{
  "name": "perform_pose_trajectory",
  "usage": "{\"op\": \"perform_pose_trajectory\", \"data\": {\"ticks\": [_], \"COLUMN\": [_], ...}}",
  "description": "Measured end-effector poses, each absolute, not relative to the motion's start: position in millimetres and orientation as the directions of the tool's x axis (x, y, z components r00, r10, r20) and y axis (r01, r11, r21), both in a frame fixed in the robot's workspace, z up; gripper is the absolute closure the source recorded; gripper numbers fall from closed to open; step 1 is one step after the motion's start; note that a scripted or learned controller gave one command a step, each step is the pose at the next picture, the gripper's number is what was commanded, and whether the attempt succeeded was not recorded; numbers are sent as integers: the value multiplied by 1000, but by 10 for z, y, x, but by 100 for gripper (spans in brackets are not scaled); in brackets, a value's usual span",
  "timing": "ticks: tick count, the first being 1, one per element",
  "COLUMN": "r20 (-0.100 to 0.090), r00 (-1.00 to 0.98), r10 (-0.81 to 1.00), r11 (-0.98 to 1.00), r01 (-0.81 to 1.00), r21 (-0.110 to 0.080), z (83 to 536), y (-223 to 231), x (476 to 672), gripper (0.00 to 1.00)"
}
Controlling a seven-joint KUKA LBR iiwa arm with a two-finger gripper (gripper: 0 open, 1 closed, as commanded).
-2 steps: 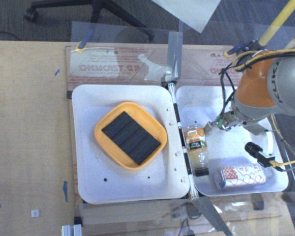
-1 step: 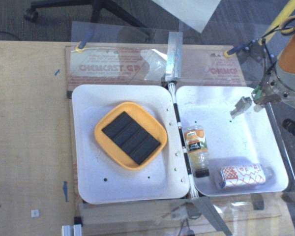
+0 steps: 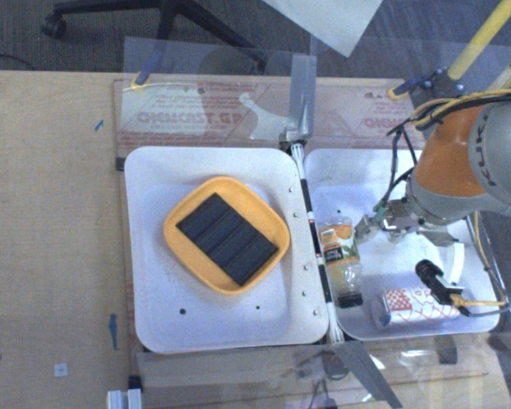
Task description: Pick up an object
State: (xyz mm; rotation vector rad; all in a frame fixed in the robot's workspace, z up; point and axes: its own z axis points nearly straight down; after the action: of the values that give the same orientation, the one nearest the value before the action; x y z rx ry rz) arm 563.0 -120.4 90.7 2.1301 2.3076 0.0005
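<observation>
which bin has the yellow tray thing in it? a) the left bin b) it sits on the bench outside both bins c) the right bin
a: the yellow tray with its dark ribbed insert lies inside the left bin, while the right bin holds the bottle and the checkered tube.

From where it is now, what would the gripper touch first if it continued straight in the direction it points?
Probably the bottle. The gripper hangs over the right bin and points toward the view's left and down, where the bottle lies along the bin's left wall. Its height is unclear from above, so it may reach the bin floor first.
</observation>
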Motion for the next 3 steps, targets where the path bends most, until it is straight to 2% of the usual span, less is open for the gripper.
{"op": "perform_pose_trajectory", "data": {"ticks": [1,2,3], "r20": [-22,-1,-8], "r00": [5,68,-54], "r10": [1000,998,998], "r11": [-5,-68,55], "r01": [1000,998,998], "r21": [16,9,9], "z": [905,885,891], "y": [-1102,-1244,-1183], "x": [5926,5957,4808], "gripper": [0,0,0]}}
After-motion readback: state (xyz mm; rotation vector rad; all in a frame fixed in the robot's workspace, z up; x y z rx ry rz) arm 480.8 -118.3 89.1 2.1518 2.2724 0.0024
